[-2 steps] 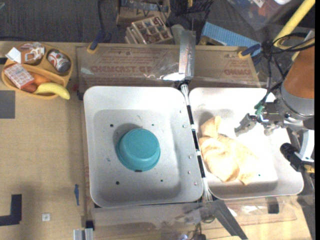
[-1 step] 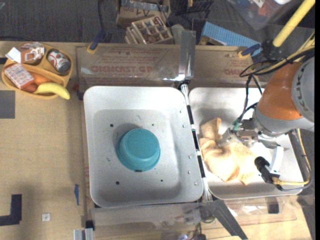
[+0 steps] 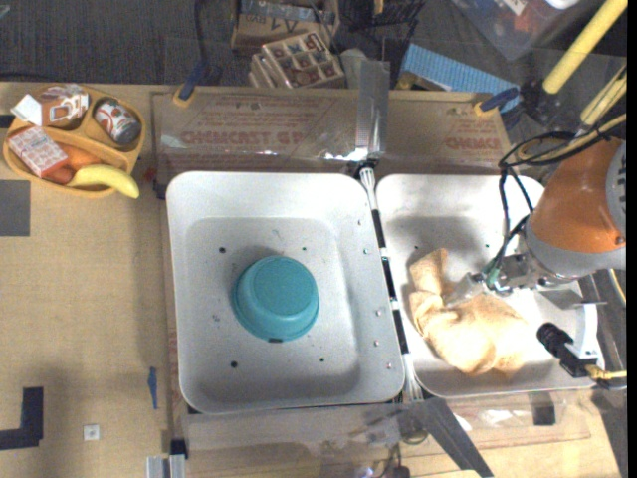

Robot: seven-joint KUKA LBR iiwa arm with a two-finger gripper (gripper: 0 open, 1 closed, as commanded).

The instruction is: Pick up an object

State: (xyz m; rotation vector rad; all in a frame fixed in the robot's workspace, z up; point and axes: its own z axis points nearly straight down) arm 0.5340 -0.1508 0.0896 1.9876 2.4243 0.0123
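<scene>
A teal bowl (image 3: 277,298) lies upside down in the middle of the left bin (image 3: 199,217). A crumpled tan cloth (image 3: 460,319) lies in the front half of the right bin (image 3: 438,207). The arm with its orange band (image 3: 582,212) reaches in from the right, and my gripper (image 3: 478,283) sits low over the cloth's upper right part, its tip against the fabric. The wrist body hides how the fingers stand.
A yellow dish (image 3: 60,152) with a banana, cans and packets sits at the bench's far left. Cardboard flaps (image 3: 269,132) run behind both bins. Black cables (image 3: 518,217) loop from the arm over the right bin's back corner. Clutter lies beyond the bench.
</scene>
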